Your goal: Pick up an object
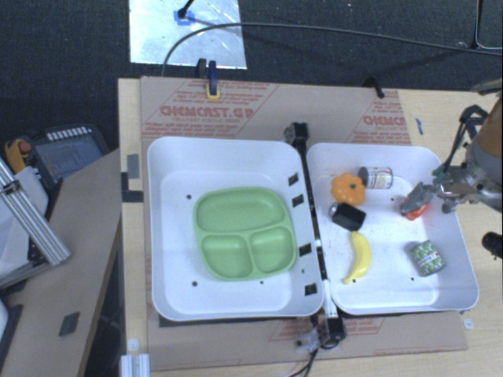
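Nearest edge: cardboard sheet (236, 108) under two white bins, all on the counter (86, 234). Left bin (169, 210) holds a green divided plate (242, 232), three compartments, lying flat toward the bin's middle. Right bin (452, 289) holds the loose items — a yellow banana (359, 258) near the bin's near-left part, curved, lying flat; a black block (346, 215) just beyond it, touching or almost touching a small orange pumpkin-shaped fruit (347, 188); a small can (379, 178) on its side just right of the orange fruit; a green-patterned can (425, 258) lying well apart at the near right. Gripper (416, 203) comes in from the right over the far-right part of the right bin, low, with a red object (414, 208) at its tip. Cannot tell whether the fingers are wide or narrow, nor whether the red object sits between them — the tip is small and blurred. Grey arm (481, 181) runs off the right side.
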`<state>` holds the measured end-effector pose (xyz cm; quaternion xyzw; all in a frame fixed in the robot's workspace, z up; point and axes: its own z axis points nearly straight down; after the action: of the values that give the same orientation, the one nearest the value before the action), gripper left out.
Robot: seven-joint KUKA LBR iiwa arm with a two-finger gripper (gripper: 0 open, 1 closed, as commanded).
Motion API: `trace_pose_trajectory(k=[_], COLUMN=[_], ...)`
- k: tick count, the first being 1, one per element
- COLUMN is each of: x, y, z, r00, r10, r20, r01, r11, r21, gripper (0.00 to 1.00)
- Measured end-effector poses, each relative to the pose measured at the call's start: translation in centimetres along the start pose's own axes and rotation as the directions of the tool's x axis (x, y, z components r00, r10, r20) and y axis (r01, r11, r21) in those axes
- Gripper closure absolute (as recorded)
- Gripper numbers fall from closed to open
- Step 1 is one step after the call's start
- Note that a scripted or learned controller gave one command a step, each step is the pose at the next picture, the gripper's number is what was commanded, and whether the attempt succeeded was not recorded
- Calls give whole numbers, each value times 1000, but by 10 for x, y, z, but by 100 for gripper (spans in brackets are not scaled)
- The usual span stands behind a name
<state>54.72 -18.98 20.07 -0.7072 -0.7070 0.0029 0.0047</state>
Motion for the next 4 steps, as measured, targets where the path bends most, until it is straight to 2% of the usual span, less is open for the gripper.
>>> trace_pose_trajectory(k=[1,2,3,4], x=[0,0,-2,-2], y=[3,9,6,7], z=[-6,37,99,117], r00=[1000,1000,1000,1000], r10=[-3,-3,-2,-1], r20=[3,2,2,3], r01=[3,3,2,1], r11=[1000,1000,1000,1000], r21=[-12,-9,-8,-11], gripper=[0,0,0,0])
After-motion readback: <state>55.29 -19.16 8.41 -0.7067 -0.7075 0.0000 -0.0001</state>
